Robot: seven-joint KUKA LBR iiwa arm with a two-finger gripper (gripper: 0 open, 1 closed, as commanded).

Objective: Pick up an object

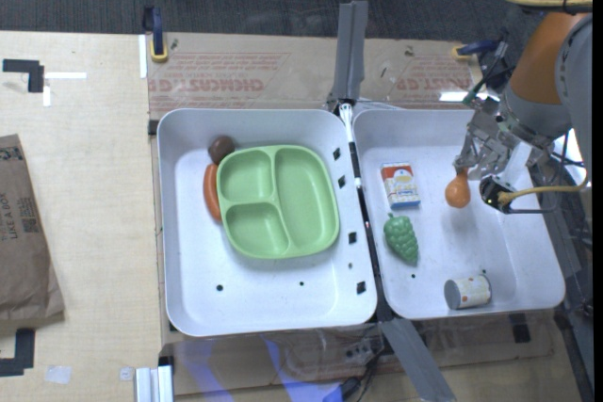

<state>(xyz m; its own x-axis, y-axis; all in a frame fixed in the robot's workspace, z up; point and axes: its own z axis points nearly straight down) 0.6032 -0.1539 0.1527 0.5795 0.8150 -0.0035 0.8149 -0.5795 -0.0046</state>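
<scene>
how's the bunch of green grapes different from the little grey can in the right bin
The knobbly green toy grape bunch is bumpy and tapered, while the small grey cylindrical can is smooth and round-sided. The grapes lie near the bin's left wall, below a small white and red carton; the can lies on its side near the front right corner. Both rest untouched on the floor of the right white bin.
</scene>
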